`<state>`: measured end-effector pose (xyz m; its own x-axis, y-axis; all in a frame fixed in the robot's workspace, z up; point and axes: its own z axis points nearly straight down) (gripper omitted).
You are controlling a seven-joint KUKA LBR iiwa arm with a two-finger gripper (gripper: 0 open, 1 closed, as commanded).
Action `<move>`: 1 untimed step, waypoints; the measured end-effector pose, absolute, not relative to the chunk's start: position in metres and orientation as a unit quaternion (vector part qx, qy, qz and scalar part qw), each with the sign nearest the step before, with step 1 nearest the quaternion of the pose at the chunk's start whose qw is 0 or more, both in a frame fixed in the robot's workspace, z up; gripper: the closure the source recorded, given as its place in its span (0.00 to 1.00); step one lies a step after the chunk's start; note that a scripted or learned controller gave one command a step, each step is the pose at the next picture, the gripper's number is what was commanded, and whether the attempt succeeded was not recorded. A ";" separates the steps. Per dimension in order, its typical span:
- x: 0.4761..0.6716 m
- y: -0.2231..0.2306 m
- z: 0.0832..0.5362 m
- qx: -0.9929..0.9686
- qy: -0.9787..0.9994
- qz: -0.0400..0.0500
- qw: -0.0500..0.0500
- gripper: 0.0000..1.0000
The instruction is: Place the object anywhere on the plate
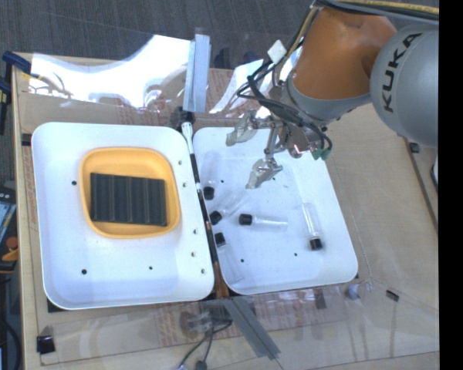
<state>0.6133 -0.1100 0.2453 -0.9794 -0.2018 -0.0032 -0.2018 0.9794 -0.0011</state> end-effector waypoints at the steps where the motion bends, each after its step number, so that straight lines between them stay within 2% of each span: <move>1: 0.589 -0.078 0.241 -0.231 0.973 0.000 -0.001 0.00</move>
